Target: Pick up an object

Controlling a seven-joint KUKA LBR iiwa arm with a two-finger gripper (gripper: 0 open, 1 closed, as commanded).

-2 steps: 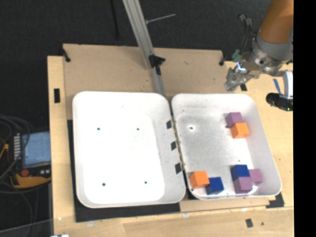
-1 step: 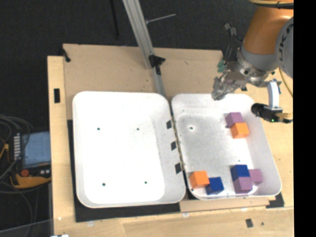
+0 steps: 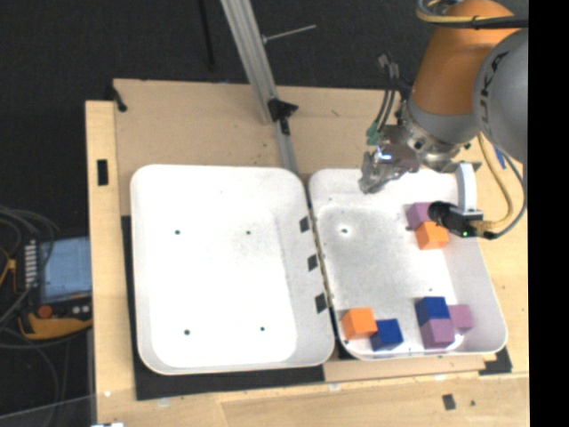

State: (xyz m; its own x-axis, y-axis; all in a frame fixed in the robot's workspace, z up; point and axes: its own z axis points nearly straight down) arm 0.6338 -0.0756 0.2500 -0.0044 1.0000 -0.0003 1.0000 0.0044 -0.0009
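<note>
grey arm [image 3: 507, 69], orange band, metallic tool [image 3: 380, 169], dark cables beside wrist.

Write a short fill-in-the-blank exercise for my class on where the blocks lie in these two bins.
1. All the blocks lie in the ___ bin.
2. The blue block at the near edge touches an ___ block.
3. The hand hangs over the bin's ___ corner.
4. Beside the far purple block lies an ___ block.

Missing words: right; orange; far left; orange
</note>
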